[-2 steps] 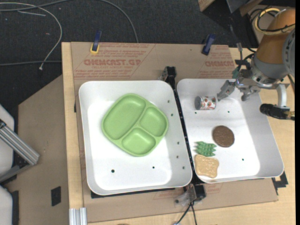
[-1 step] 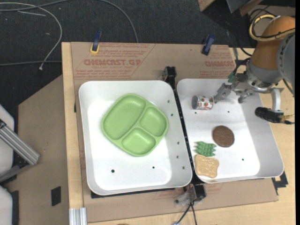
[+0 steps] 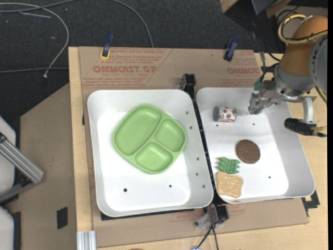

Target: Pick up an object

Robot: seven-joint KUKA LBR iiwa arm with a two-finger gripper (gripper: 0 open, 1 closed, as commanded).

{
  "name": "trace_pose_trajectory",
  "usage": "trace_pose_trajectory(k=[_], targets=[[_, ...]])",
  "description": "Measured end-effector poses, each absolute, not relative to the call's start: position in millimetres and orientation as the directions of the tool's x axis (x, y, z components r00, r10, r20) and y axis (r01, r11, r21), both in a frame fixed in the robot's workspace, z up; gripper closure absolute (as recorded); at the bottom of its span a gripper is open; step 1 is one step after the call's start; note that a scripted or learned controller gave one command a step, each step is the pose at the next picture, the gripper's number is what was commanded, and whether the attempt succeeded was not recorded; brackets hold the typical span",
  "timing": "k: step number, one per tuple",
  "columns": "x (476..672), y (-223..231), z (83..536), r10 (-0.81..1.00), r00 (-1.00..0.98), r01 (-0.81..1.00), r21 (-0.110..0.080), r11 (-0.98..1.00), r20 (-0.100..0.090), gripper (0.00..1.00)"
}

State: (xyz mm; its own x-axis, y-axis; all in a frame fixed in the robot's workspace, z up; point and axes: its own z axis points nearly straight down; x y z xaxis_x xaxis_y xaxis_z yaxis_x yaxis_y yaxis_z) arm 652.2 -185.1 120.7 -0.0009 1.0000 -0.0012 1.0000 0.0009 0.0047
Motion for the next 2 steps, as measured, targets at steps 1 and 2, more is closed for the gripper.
trace_pose_trajectory(k=[1,2], targets=[[654.4,-194,170,1.000,0.000,1.000,0.006,0.000,-0.002,1.00],[665.0,-197,230,1.000,-0.001,1.000,0.009,0.001,-0.003,1.00]])
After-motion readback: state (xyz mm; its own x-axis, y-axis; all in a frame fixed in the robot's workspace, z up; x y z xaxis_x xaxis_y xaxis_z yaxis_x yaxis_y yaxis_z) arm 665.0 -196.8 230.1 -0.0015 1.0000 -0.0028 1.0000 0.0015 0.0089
